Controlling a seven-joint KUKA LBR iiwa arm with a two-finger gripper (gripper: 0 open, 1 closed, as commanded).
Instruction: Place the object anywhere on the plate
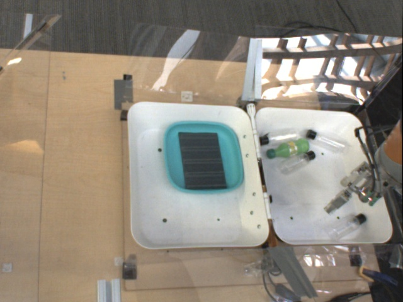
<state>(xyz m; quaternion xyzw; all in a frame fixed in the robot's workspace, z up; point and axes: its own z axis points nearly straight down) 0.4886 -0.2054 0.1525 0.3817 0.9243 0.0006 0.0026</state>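
A teal plate lies in the left bin, and a dark ribbed rectangular pad rests flat on its middle. My gripper hangs over the right side of the right bin, far from the plate. Its fingers are spread open and nothing sits between them. A green bottle with a dark cap lies at the back left of the right bin, among clear bottles with black caps.
Another clear bottle lies behind the gripper, one more beside the green bottle, and a small one near the right bin's front right corner. A raised divider separates the bins. Wooden bench surrounds both.
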